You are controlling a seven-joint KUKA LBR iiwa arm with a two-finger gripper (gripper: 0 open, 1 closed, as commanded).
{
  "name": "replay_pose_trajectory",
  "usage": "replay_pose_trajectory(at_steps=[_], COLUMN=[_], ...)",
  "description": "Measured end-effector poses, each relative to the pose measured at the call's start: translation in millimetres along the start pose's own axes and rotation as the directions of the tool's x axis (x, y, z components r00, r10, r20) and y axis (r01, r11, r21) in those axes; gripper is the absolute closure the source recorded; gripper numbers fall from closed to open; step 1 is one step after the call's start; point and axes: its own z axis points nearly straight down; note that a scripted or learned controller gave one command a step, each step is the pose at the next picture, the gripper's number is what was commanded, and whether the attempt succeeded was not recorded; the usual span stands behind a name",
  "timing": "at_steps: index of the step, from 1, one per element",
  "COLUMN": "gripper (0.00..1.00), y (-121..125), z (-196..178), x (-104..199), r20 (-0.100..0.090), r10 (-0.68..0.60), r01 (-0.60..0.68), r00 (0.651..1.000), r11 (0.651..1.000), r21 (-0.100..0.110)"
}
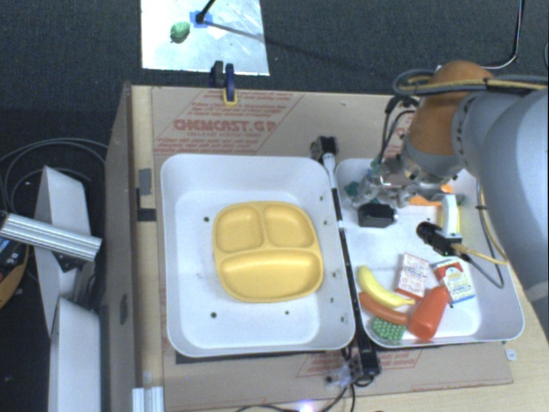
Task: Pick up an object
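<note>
So: grey arm [506, 144], smooth curved shell, orange band above the wrist, comes in from the right over the right bin's far end. Left bin [193, 316] is shallow white plastic with rounded corners; it holds a yellow three-compartment plate [268, 251], glossy, rounded-rectangle shape, lying flat near the middle. Right bin [506, 312], same white plastic, holds the clutter, mostly bunched at the near end. Orange-red bottle-shaped item [429, 311] lies tilted there, touching an orange carrot [381, 305] and, beside that, a yellow banana [382, 287], curved and smooth. Small red-and-white carton [413, 275] lies just beside a red, white and blue packet [455, 280]. Green knobbly piece [388, 330] sits at the near wall under the carrot. Gripper [376, 206], dark and blocky, sits low at the bin's far-left corner, apart from that pile; can't tell how the fingers stand or whether anything's between them.
</note>
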Motion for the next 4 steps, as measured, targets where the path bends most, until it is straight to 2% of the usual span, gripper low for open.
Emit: replay_pose_trajectory(at_steps=[1, 2, 3, 4], gripper=[1.0, 0.0, 0.0, 1.0], y=[1, 1, 12, 12], z=[-11, -11, -1, -9], x=[0, 0, 5, 6], r20=[0.0, 0.0, 0.0, -0.001], r10=[-0.001, -0.001, 0.003, 0.001], r01=[0.001, 0.001, -0.003, -0.001], r00=[1.0, 1.0, 1.0, 1.0], r11=[1.0, 1.0, 1.0, 1.0], r21=[-0.002, -0.002, 0.017, 0.017])
